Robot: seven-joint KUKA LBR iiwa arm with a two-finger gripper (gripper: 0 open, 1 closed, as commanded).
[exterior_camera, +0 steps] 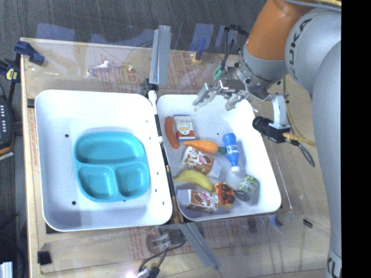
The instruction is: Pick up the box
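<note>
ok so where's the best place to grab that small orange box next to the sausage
Probably from straight above, fingers across the short width of the box, which lies flat. The sausage crowds its left long side and the carrot sits by its lower end, so the fit looks tight. The gripper hovers open above the bin's far end.

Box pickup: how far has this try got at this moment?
Done: nothing that shows. The box lies flat in the right bin, beside the sausage and above the carrot. In hand: the gripper hangs open above the bin's far edge, to the box's upper right, with nothing between its fingers. Left: move over the box, descend, close and lift.
</note>
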